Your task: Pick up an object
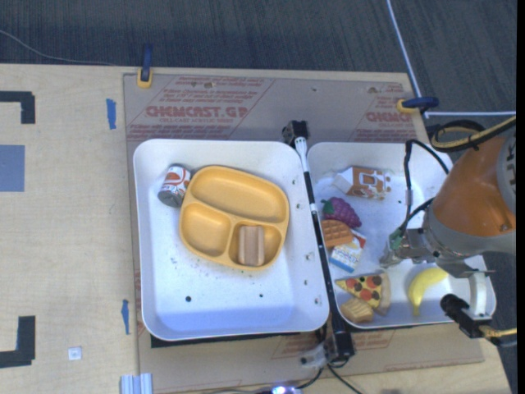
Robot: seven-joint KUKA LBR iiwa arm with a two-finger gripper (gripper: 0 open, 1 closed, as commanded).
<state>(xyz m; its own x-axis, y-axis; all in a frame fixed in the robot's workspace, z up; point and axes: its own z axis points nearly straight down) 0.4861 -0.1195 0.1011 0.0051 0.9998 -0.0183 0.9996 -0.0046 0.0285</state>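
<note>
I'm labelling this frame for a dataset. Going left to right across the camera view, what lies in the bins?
Can → yellow divided plate → brown block in the plate's compartment → purple grapes → banana.

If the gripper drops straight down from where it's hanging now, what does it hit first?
Likely the bare floor of the right white bin, between the yellow toy banana and the pizza-slice toy. The gripper is largely hidden by the arm, and depth is unclear from this slanted view.
</note>
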